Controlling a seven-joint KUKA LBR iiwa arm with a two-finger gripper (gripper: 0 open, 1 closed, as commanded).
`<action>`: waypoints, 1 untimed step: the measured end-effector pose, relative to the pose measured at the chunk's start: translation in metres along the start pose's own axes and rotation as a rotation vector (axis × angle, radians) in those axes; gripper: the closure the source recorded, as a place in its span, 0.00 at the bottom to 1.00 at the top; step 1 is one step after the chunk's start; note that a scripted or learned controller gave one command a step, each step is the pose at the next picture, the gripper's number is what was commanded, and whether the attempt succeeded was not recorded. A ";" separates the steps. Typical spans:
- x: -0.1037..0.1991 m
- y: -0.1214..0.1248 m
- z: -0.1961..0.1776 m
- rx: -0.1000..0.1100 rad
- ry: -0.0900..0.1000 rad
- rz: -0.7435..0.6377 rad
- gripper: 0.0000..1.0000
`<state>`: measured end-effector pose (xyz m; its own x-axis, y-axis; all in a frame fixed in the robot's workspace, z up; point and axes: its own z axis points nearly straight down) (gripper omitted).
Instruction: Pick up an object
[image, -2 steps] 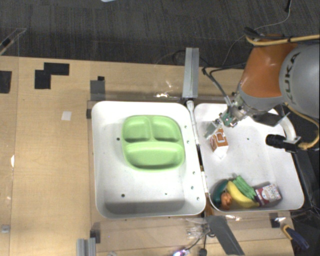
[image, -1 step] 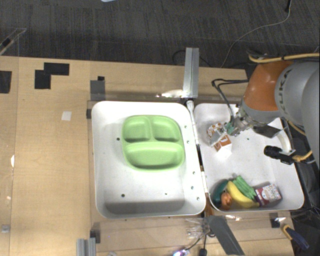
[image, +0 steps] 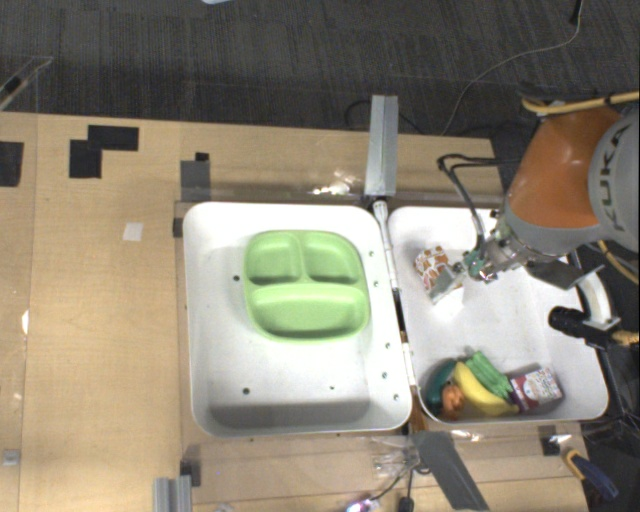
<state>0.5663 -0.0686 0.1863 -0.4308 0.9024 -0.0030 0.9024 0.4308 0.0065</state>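
Gripper sits in the right bin, just beside the packet. I cannot tell its grasp state. I'd centre over the packet before any lift.

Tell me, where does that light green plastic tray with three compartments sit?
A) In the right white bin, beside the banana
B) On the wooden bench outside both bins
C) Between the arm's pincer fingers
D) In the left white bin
D: the light green plastic tray with three compartments lies flat in the left white bin, while the yellow banana lies in the right white bin.
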 end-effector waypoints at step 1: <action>-0.044 0.029 0.096 -0.008 -0.006 -0.132 0.00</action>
<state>0.6121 -0.0961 0.0910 -0.5461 0.8377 -0.0104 0.8375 0.5462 0.0134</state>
